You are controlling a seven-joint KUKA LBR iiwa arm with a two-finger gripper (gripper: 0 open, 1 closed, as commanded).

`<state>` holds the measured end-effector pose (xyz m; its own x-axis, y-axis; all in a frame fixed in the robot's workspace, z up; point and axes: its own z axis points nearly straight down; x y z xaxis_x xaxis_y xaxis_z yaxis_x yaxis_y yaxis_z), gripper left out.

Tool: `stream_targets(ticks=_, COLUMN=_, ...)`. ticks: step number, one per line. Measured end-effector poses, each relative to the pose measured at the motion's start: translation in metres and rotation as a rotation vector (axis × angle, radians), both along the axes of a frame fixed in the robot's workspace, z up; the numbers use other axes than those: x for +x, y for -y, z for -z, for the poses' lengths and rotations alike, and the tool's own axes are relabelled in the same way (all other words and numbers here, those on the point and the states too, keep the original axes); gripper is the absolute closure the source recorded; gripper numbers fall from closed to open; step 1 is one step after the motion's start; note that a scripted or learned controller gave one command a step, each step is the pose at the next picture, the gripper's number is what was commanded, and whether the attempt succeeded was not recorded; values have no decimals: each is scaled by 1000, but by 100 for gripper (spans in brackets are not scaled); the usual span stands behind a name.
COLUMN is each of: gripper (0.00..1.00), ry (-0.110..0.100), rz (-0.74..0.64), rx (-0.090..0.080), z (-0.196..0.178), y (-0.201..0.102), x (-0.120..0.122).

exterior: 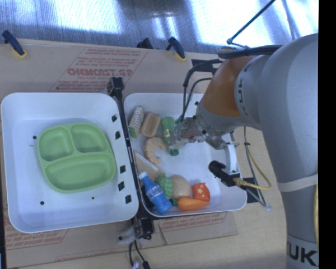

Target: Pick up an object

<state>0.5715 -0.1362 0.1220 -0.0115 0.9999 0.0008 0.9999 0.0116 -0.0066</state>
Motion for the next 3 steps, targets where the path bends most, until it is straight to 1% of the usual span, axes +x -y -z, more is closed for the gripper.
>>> stream_targets(ticks=1, gripper=100, ry=6, rz=4, rx=0, z=-116, y=-54, x=-13)
stream_targets(ticks=2, gripper=0, ry=3, rz=5, rx=0, z=-115, y=-54, x=-14)
stream_targets(ticks=3, gripper=0, ry=-1, rz=6, rx=0, z=16, y=-25, x=32)
